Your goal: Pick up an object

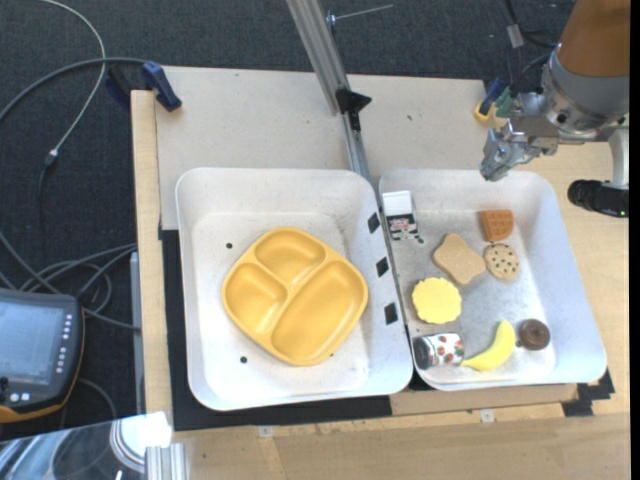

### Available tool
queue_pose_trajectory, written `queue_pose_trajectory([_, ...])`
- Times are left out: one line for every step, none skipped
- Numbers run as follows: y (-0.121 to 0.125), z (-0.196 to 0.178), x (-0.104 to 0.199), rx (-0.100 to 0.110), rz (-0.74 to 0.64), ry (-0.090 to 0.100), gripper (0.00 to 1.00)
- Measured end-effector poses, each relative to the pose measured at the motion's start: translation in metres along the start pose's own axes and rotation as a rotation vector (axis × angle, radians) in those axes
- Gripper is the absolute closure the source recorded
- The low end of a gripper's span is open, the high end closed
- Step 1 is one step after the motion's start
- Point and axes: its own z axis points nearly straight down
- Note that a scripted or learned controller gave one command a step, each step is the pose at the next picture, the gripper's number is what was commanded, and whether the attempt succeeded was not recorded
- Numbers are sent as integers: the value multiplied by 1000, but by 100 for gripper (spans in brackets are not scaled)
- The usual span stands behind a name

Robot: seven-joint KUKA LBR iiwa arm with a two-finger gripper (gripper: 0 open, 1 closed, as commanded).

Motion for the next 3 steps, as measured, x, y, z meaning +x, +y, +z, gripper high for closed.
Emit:
queue_pose_trajectory([-12, 44, 40, 15, -2, 5, 100])
queue_pose_trajectory([17, 44, 69, 6, -3, 3, 100])
queue_pose_trajectory([-28, 26, 128, 12, -6, 6, 100])
